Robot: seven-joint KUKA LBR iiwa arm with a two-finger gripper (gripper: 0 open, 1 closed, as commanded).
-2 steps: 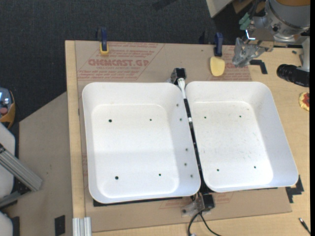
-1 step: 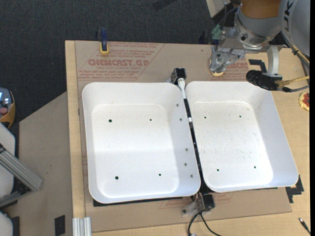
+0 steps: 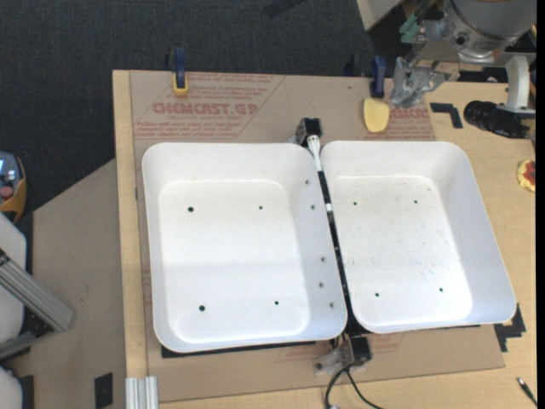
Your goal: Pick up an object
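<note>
Nearest us we see a cable and small black fitting (image 3: pixel 353 352) at the front end of the seam between the two bins, our landmark throughout. Left of the seam sits the left bin (image 3: pixel 162 228), a shallow tray of smooth white plastic with rounded corners and four dark dots on its floor. Right of the seam sits the right bin (image 3: pixel 477 220), the same shape, its floor peppered with fine dark specks. Both rest on a flat brown board (image 3: pixel 213 100) printed with faded red lettering. Beyond the far end of the seam and to its right, a small pale yellow object (image 3: pixel 375 114) with a rounded, soft-looking form lies on the board outside the bins. Just right of it we see the gripper (image 3: pixel 410 90) pointing down from the grey wrist; whether its metal fingers are spread or pressed together, we cannot tell.
</note>
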